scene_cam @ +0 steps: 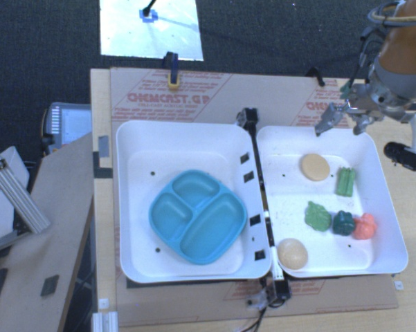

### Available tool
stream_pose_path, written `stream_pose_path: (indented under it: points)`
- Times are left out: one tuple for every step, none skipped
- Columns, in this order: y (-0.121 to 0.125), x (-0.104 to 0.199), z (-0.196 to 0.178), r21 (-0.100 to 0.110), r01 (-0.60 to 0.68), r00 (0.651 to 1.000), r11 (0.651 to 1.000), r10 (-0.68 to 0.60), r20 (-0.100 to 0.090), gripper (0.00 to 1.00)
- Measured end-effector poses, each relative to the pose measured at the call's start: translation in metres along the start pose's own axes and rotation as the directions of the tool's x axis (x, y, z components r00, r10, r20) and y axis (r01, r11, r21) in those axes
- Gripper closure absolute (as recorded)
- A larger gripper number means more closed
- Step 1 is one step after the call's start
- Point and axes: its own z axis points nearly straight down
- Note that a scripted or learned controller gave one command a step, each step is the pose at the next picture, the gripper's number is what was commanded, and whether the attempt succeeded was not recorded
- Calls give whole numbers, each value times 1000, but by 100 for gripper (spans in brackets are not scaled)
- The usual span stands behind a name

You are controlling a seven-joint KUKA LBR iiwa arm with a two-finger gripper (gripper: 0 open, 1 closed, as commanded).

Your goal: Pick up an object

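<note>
- Claw [345, 120] hangs spread wide and empty over the back rim of the right bin [387, 216], so we're calling it released.
- Nothing's picked yet; the tan disc [315, 167] lies nearest, just in front of that rim.
- We'd say the descent, grab and lift are all left.

Six small toy foods lie apart in the right bin [384, 185]: a tan round cookie [315, 167], a green ridged block [345, 182], a light green leafy piece [318, 216], a dark green pepper [343, 223] touching an orange-pink piece [364, 227], and a cream egg-like ball [292, 253].
</note>
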Motion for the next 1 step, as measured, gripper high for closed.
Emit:
stream_pose_path:
  points:
    - [8,5,57,3,4,1000,1000,-4,0,0]
